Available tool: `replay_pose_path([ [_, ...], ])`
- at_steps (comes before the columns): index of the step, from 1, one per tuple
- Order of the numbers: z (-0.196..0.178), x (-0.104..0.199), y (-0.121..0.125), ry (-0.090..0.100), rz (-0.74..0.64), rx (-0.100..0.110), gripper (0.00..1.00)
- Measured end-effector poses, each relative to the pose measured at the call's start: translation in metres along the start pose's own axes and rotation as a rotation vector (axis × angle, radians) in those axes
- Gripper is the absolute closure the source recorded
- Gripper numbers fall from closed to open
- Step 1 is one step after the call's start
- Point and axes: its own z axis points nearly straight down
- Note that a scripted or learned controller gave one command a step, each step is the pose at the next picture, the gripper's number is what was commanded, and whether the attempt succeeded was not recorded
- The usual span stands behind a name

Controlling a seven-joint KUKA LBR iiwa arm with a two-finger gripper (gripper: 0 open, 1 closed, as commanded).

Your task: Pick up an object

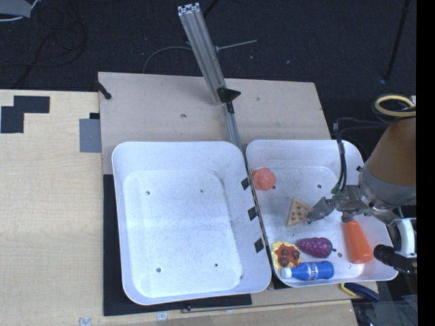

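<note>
Over the right bin: we see the arm (394, 161) reaching in from the right, its gripper (325, 210) low above the bin floor.
Fingers: we cannot tell whether they are spread or pressed together; we see nothing between them.
Pizza slice: the yellow wedge (297, 212) lies on the right bin floor, just beside the gripper tip on its left.
Near edge: we count a flat toy with red spots (286, 255), purple grapes (315, 246) and a blue bottle (312, 271) crowded along the right bin (292, 156) front rim.
Right side: an orange carrot-like piece (356, 242) lies under the wrist, close to the rim.
Dividing edge: a pink-red ball (264, 178) sits close to the wall shared with the left bin (178, 219).
Open room: we find bare floor in the right bin's back half, behind the ball and slice.
</note>
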Motion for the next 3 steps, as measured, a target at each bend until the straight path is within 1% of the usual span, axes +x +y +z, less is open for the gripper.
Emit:
replay_pose_path([
  [1, 0.053, 0.001, -0.001, 0.0, 0.0, 0.0, 0.0],
  [2, 0.04, -0.001, 0.0, -0.001, 0.003, -0.004, 1.0],
  [3, -0.02, 0.005, 0.0, -0.002, 0.001, -0.01, 1.0],
])
